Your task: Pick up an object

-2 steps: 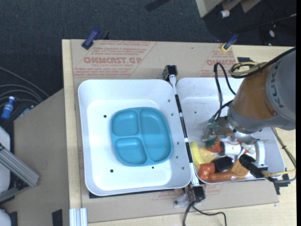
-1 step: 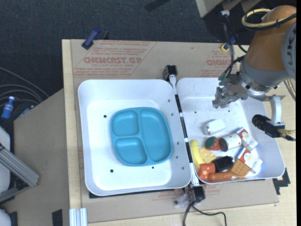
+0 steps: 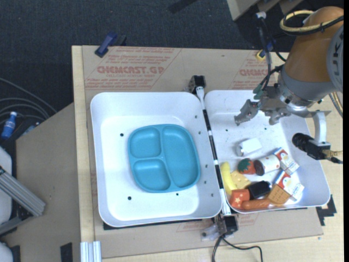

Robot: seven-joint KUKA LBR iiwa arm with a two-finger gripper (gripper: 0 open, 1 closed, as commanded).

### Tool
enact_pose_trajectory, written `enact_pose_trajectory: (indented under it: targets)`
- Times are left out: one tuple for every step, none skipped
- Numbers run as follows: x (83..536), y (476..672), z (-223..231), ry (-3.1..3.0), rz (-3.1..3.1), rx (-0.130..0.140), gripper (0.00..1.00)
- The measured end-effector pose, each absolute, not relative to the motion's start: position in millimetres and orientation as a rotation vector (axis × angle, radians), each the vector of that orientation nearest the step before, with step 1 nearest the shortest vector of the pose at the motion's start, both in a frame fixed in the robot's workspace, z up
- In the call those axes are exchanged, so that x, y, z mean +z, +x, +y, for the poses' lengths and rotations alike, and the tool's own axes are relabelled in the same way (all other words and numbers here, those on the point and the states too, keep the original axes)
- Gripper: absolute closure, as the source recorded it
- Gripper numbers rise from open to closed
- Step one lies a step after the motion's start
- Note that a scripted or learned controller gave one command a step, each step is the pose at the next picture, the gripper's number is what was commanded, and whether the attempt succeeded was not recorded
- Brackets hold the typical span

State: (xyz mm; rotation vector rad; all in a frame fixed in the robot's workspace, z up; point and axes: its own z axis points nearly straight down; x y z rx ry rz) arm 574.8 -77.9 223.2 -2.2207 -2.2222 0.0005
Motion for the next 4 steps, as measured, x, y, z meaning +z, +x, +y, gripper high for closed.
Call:
enact_pose_trajectory:
  targets:
    - [89,631.6,-112,-2.22,-2.218,0.004,0.0]
    - [85,554.5,-94,-2.222,-2.22,0.001,0.0]
    - [85,632.8,-106,-2.221,-2.223,-0.001,0.0]
    - [84,582.7,-95,-2.22,-2.219,0.002,0.0]
